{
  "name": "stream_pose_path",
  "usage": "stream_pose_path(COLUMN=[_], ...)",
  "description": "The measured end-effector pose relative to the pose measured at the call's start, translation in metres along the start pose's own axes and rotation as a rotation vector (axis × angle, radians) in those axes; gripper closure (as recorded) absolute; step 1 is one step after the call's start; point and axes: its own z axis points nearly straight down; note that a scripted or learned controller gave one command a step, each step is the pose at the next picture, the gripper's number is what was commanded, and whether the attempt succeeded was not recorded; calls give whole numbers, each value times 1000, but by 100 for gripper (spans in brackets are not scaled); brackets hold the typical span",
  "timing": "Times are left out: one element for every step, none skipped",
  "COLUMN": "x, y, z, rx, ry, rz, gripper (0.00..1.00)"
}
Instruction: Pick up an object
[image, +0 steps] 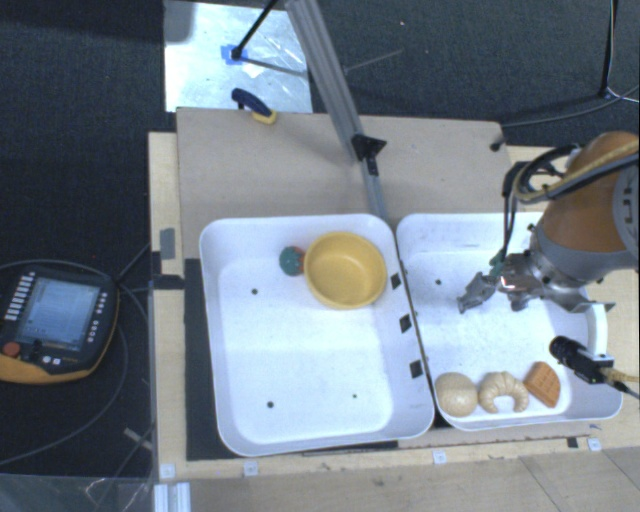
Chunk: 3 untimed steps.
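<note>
Three pieces of toy bread, a round roll (456, 394), a croissant (504, 391) and a toast slice (543, 383), lie untouched in a row at the lower right of the frame, along the near wall of the right bin (440, 240). The gripper (476, 297) hovers above them at mid-right over bare bin floor, its jaws apart and holding nothing. Nothing is picked yet, so the whole grasp remains; a yellow bowl (345, 270) and small green ball (291, 260) sit in the left bin (300, 420).

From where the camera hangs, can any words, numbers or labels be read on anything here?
None can be read.
Pendant: its screen and buttons carry marks, too small and blurred to read.
Bins, bowl, food pieces, arm: no writing seen.
</note>
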Motion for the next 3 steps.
stream_pose_path(x=[7, 7, 4], y=[0, 1, 1], z=[44, 32, -11], rx=[-1, -5, -8], ry=[0, -1, -1], rz=[0, 0, 0], gripper=[0, 100, 100])
